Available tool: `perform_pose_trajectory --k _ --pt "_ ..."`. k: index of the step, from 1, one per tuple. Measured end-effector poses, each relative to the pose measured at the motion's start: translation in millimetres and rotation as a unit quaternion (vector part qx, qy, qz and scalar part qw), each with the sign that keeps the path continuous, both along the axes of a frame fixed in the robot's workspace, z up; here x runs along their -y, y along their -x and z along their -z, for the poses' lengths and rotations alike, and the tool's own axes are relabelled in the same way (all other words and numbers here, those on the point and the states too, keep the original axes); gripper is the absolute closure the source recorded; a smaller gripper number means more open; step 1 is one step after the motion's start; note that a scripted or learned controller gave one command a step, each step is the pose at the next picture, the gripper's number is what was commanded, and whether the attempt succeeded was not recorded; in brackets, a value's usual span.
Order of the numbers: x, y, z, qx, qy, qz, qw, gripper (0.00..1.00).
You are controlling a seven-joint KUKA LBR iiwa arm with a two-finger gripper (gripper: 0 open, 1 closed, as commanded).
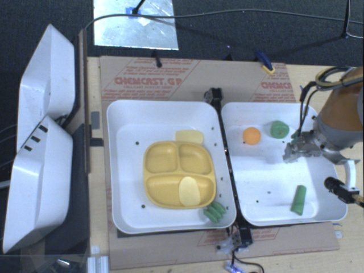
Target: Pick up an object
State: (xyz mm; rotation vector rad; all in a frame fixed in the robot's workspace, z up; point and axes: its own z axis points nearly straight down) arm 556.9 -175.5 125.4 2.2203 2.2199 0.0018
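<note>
The right bin (267,209) holds an orange ball (251,135), a round green object (278,129) and a green cylinder (298,199). My gripper (292,151) hangs over the right side of this bin, just below the round green object and well above the cylinder. It sits right of the orange ball. I see nothing held in it. The arm's orange band (344,107) rises behind it at the right edge.
The left bin (128,169) carries a yellow divided tray (179,172) with a pale yellow piece (189,190) in its lower compartment. A pale yellow block (189,136) lies above the tray and a green ribbed object (215,211) lies at the bin's lower right corner.
</note>
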Motion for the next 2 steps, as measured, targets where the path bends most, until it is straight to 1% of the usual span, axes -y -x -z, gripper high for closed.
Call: perform_pose_trajectory --k 1,2 --pt "3 1 -43 0.001 0.0002 0.0 1.0 1.0" --pt "-4 6 -93 0.001 0.0002 -0.001 1.0 1.0"
